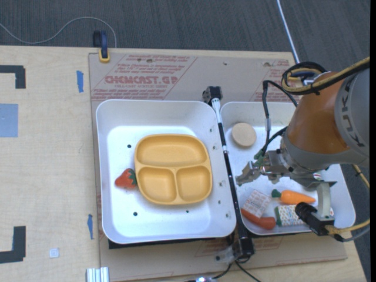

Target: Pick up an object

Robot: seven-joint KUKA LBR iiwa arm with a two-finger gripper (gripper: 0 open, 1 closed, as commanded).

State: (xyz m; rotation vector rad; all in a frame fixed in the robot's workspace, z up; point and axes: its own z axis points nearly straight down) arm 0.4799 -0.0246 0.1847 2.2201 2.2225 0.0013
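The right bin (346, 216) holds several small items: a round tan disc (243, 134) at the back, an orange carrot (295, 197), a red chili (259, 219), a white patterned packet (256, 202) and a small printed box (287, 215). My gripper (254, 171) hangs over the left part of this bin, just above the packet and in front of the disc. Its metal fingers point left toward the bin's wall. Nothing shows between them.
The left bin (111, 157) carries a yellow three-compartment plate (173, 168) with a red strawberry (125, 180) beside its left edge. A black divider bar (224, 151) runs between the bins. The arm's orange body (320, 119) covers the right bin's back right.
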